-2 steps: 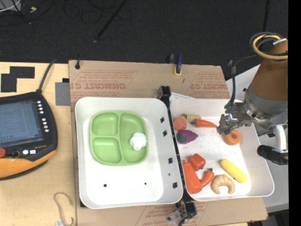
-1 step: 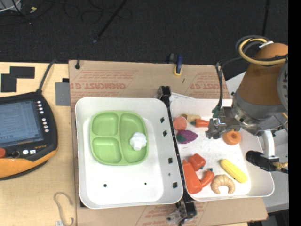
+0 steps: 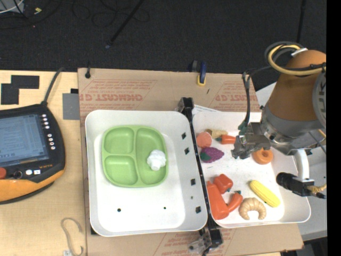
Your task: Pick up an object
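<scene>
The gripper (image 3: 241,147) hangs over the right bin (image 3: 290,213), between purple grapes (image 3: 212,154) and an orange ring (image 3: 262,156); its grasp cannot be told; bare floor lies nearer.

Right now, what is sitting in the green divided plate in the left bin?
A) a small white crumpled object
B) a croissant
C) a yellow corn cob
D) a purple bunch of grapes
A: a small white crumpled object lies in the lower right compartment of the green divided plate, in the left bin.
</scene>
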Robot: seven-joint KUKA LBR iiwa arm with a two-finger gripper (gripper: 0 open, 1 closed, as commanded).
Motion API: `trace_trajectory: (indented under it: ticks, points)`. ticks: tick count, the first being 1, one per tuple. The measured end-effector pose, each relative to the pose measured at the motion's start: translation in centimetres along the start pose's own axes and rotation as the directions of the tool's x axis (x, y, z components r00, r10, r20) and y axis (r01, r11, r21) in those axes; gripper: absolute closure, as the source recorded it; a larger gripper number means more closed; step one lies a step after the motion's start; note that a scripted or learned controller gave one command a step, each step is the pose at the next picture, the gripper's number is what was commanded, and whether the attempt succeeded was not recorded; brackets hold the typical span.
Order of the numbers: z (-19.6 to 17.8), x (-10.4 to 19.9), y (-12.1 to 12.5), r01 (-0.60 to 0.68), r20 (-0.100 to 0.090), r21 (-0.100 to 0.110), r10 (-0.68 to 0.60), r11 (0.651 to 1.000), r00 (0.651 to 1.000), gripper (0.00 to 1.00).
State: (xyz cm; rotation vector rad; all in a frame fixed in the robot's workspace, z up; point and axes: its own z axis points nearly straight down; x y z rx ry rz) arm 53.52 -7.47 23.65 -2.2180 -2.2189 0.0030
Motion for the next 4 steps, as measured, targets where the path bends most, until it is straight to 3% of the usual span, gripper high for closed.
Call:
trace_trajectory:
  ticks: [2,3,4]
  points:
    - [1.9,-0.5,-0.3,0.000,0.001,0.001,0.000,1.000,1.000,1.00]
    - [0.0,0.4,-0.4,0.000,0.001,-0.003,0.000,1.000,1.000,1.00]
    - [1.4,-0.5,-1.1,-0.001,0.001,0.000,0.001,1.000,1.000,1.00]
